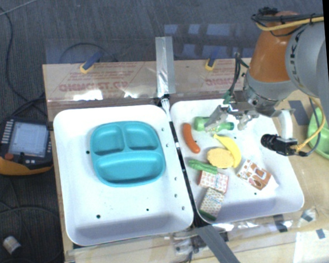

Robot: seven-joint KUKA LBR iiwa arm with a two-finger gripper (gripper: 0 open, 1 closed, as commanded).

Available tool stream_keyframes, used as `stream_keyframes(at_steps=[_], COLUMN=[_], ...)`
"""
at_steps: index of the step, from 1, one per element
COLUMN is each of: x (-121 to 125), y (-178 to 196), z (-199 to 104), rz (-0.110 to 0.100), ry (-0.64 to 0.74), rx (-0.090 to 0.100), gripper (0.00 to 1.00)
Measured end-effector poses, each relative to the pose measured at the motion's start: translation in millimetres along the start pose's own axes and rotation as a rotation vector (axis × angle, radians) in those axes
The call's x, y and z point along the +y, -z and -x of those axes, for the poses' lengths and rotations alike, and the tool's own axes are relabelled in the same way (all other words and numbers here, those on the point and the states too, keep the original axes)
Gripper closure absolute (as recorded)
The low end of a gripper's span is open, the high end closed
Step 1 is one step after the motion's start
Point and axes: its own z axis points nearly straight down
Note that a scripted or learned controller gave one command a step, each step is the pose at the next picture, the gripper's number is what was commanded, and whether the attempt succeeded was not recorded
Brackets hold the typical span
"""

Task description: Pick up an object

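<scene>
My two-finger gripper (pixel 230 118), fingers spread and holding nothing, above the right white bin's (pixel 284 195) far edge.
Risk: the curved yellow plastic banana (pixel 230 145) beside the green toy vegetable (pixel 202 122) may slip sideways.

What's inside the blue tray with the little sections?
The blue tray sits in the left bin, and all its sections look bare. The toy food lies in the right bin instead. Whatever is under the tray is covered.

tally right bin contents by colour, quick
Green: 2, a vegetable under the gripper, a pod
Orange-red: 1, sausage
Yellow: 2, banana, round piece
Patterned packets: 3
Total: 8
</scene>
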Motion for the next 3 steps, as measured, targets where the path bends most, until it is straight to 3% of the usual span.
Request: stream_keyframes(at_steps=[1,2,3], x=[-2,-1,38], y=[-106,-95,-8], z=[68,67,52], rz=[0.011,0.014,0.001], ry=[0.204,0.204,0.145], rx=[-0.005,-0.002,-0.003], gripper=[0.00,1.00,1.00])
